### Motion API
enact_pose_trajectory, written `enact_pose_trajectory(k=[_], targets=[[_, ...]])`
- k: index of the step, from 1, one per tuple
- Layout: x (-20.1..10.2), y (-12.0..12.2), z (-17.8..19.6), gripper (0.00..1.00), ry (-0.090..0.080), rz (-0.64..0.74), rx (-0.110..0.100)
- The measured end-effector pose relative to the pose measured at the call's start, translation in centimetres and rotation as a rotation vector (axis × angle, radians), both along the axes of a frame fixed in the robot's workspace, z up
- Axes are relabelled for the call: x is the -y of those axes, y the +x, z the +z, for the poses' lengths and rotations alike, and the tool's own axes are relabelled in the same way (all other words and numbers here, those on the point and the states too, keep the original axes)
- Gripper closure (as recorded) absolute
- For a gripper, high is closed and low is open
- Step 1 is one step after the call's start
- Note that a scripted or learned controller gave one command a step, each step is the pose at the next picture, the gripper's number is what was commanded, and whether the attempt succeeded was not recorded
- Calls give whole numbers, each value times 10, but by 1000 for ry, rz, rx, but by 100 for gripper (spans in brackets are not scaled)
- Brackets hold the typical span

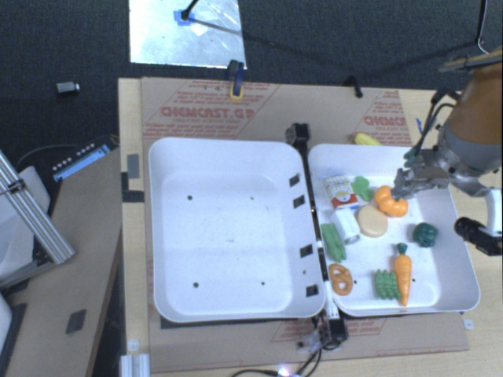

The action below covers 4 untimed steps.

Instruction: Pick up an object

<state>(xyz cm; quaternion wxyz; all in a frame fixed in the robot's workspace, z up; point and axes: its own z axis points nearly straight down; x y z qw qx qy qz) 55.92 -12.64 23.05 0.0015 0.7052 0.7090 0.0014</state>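
Observation:
The right bin point(448, 203) holds several toy foods. An orange fruit-like piece point(391, 203) lies near its middle, and my gripper point(404, 184) hangs directly over its upper right edge, touching or nearly touching it. Beside the orange piece sit a beige disc point(372, 222), a small red and white carton point(339, 191) and a light green piece point(361, 187). Farther forward lie a carrot point(402, 273), a dark green broccoli-like lump point(425, 234), a pretzel point(340, 278), a green ridged piece point(383, 283), a green cucumber point(333, 242) and a white cylinder point(346, 228).
The left bin point(228, 155) stands to the left, joined by a black hinged divider point(314, 226). A yellow banana point(366, 140) rests on the cardboard behind the right bin. The arm's grey and orange wrist point(479, 124) rises over the bin's right rim.

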Motion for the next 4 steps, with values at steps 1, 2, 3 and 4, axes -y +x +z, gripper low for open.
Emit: enact_pose_trajectory(k=[1, 2, 3, 4], targets=[[-63, 10, 184, 100, 0, 6, 18], [-65, 90, 184, 100, -2, 2, 4], [-70, 111, 219, 100, -1, 1, 4], [-77, 109, 247, 100, -1, 0, 2]])
